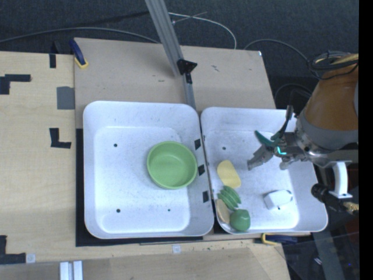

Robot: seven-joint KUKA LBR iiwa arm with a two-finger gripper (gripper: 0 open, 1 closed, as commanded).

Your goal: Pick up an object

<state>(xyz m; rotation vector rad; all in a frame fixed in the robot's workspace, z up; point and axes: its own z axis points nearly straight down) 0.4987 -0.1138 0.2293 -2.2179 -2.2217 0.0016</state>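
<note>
My gripper hangs over the middle of the right bin, open, with nothing between its fingers. A yellow rounded object lies just left of and below the fingertips, apart from them. Below it, at the bin's front left corner, sit a green ribbed object and a green ball-like object. A small white object rests in front of the gripper, toward the bin's right side. A green bowl stands in the left bin.
The arm's grey body with its orange band comes in over the right bin's right rim. A grey metal pole slants across the bench at the back, ending near the bins' shared wall. Cables lie on the dark floor behind.
</note>
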